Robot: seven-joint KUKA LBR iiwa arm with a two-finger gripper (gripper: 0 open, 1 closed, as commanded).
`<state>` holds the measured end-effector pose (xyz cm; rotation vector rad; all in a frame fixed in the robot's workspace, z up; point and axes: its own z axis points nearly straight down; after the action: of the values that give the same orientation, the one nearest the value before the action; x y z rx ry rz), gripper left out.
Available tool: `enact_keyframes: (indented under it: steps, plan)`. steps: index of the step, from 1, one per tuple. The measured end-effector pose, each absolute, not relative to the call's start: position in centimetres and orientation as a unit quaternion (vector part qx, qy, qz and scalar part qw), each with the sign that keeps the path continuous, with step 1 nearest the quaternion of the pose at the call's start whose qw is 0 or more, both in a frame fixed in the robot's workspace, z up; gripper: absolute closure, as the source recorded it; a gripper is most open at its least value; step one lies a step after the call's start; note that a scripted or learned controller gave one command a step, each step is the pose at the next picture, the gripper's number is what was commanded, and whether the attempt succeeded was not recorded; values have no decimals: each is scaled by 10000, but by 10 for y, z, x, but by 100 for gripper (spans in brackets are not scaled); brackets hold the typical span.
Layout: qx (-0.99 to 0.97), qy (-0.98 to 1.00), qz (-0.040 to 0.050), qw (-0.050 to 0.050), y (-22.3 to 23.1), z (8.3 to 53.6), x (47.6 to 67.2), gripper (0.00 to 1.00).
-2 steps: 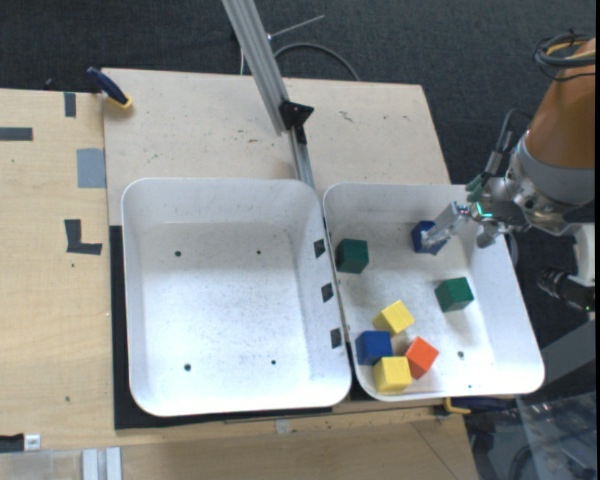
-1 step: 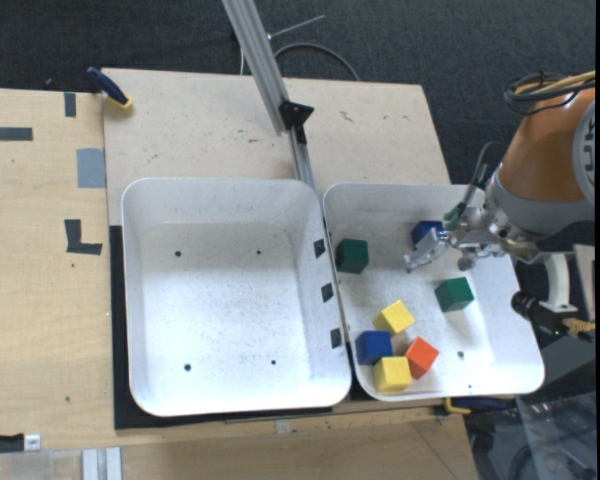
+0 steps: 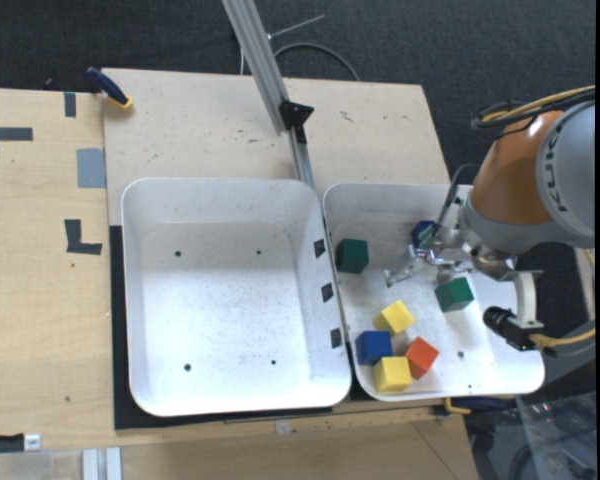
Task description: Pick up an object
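In the right bin [image 3: 380,200], my gripper [image 3: 408,258] hangs over the middle, open, with nothing between its fingers. A green block [image 3: 454,294] lies just below and to the right of it. Another green block [image 3: 352,255] sits to its left near the bin's dividing wall. A small blue piece [image 3: 423,233] shows at the gripper's upper side, partly hidden. Toward the front lie a yellow block [image 3: 395,317], a blue block [image 3: 373,346], a red block [image 3: 421,355] and a second yellow block [image 3: 392,373].
The left bin [image 3: 140,208] stands beside the right one. A metal pole [image 3: 260,53] slants down to the bins' shared rear corner. The arm's orange band [image 3: 510,173] looms at the right. A black cable connector [image 3: 505,326] hangs over the right bin's right side.
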<state>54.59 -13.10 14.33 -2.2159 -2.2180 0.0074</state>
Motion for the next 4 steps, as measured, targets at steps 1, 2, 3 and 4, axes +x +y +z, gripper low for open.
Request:
enact_keyframes:
  steps: [1, 2, 3, 4]
  plan:
    - [-7067, -7075, 18, 16, -130, 90, 545, 0]
    - [-7064, -7079, 7, 19, -129, 102, 545, 100]
    - [-7066, -7076, -13, -21, -130, 165, 548, 100]
    - [-7064, -7079, -15, -27, -128, 228, 548, 100]
